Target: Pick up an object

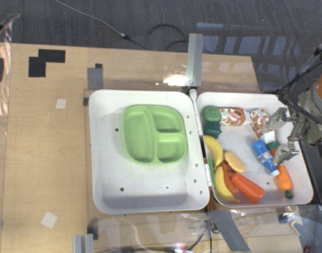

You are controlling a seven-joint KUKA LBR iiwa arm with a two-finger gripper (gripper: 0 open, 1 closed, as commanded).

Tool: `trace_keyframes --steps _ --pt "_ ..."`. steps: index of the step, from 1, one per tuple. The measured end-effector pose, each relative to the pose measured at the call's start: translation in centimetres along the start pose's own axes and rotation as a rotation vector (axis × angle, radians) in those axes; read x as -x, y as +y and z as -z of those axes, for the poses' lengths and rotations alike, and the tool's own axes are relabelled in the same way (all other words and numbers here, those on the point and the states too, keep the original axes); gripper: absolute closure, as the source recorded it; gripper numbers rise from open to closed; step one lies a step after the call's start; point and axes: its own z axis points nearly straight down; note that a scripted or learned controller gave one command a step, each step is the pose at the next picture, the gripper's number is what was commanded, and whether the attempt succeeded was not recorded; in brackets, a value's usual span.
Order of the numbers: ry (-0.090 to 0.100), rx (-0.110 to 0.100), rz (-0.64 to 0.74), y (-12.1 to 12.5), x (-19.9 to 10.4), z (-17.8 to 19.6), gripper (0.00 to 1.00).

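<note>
The right bin [303, 194] holds several toys: a blue bottle [264, 156], a small carrot [284, 179], two bananas [216, 151], a red-orange bottle [246, 186], a burger-like piece [235, 162], a green cup [211, 120] and two snack packets [233, 116]. My gripper [284, 136] hangs over the bin's right side, open, its fingers [280, 118] spread front to back. The blue bottle lies just left of the nearer finger. A small white and teal item [270, 139] sits beside the gripper. I see nothing held between the fingers.
The left bin [105, 157] carries a green divided plate [153, 133]. A metal post [195, 59] stands behind the seam between the bins. Wooden bench surface stretches to the left, and cables run along the far right.
</note>
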Motion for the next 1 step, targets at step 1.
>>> trace_keyframes --steps 1 --pt "0.015 0.006 0.129 -2.99 2.98 -14.97 0.00"
